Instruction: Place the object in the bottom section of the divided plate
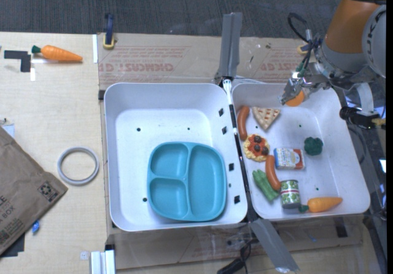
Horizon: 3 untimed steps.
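Observation:
The teal divided plate lies in the left white bin, with one long section on its right and two small ones on its left. My gripper hangs over the back of the right bin, well to the right of the plate. A small orange piece sits at its fingertips and looks pinched between them. Below it in the right bin lie a pizza slice, a sausage, a round mini pizza and a broccoli floret.
The right bin also holds a white packet, a green pod, a can and a carrot. On the bench to the left lie another carrot, a tape ring and a cardboard box.

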### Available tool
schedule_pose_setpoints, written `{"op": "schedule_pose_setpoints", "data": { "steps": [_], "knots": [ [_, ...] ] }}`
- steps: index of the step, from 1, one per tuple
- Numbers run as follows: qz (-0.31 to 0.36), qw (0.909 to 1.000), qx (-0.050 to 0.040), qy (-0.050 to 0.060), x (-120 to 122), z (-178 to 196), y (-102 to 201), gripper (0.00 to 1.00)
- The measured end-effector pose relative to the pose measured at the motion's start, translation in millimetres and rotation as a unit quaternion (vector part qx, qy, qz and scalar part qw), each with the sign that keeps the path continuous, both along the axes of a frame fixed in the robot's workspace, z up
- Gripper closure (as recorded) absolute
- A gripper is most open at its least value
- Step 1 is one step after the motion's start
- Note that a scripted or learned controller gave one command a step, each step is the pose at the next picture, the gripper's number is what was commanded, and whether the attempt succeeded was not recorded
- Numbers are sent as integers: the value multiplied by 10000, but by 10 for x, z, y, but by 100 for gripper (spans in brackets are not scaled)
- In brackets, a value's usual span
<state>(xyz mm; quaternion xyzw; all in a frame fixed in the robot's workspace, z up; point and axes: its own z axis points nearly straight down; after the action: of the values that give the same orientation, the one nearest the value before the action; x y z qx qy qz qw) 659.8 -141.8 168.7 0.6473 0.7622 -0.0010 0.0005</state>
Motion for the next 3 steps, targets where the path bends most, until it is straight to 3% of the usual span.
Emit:
{"op": "schedule_pose_setpoints", "data": {
  "steps": [1,2,3],
  "knots": [
    [129,9999,11,11,-628,-159,384,100],
    [1131,9936,8,4,-686,218,1024,100],
    [1539,9881,12,11,-1612,215,1408,100]
  ]
}}
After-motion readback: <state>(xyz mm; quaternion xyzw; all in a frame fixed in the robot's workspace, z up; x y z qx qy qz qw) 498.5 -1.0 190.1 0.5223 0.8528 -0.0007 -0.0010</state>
